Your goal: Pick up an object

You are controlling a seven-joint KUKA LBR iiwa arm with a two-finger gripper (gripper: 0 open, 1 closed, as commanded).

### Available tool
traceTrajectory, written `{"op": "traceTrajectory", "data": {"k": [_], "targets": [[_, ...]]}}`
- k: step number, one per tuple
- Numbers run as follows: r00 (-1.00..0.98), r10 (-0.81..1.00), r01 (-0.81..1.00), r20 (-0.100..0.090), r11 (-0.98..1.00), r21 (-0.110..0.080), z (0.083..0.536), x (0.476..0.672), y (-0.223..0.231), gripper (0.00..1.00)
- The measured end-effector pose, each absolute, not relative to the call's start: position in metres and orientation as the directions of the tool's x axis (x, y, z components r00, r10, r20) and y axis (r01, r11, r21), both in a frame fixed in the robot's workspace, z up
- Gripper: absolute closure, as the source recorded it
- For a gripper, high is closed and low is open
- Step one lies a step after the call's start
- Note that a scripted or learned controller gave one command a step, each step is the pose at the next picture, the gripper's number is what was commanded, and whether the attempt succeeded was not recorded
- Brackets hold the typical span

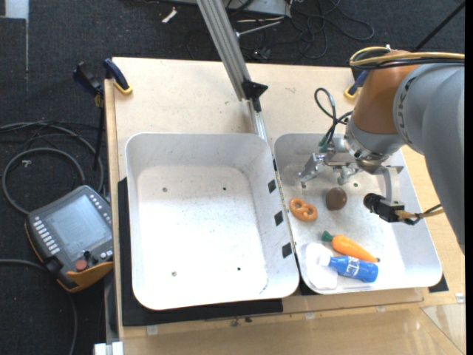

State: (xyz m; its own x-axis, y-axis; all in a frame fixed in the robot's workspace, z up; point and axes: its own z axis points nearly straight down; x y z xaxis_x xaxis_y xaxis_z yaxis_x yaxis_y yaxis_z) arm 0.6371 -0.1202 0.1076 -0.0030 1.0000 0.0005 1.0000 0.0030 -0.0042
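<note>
Dark carpet strewn with cables surrounds a pale wooden bench carrying two shallow white bins side by side; the left bin fills the centre of the frame, the right bin sits at lower right. Reaching in from the right edge, the grey arm with its orange band hangs over the upper part of the right bin; its gripper points down, fingers slightly parted and closed on nothing, just above a small brown ball. Left of the ball lies an orange pretzel; below it, a toy carrot rests touching a blue and white bottle near the bin's lower rim. A teach pendant lies on the floor at left.
</note>
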Motion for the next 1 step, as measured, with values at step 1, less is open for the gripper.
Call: {"op": "traceTrajectory", "data": {"k": [1], "targets": [[-0.001,1.000,1.000,-0.001,0.001,0.002,0.1214,0.6386,-0.1207,1.00]]}}
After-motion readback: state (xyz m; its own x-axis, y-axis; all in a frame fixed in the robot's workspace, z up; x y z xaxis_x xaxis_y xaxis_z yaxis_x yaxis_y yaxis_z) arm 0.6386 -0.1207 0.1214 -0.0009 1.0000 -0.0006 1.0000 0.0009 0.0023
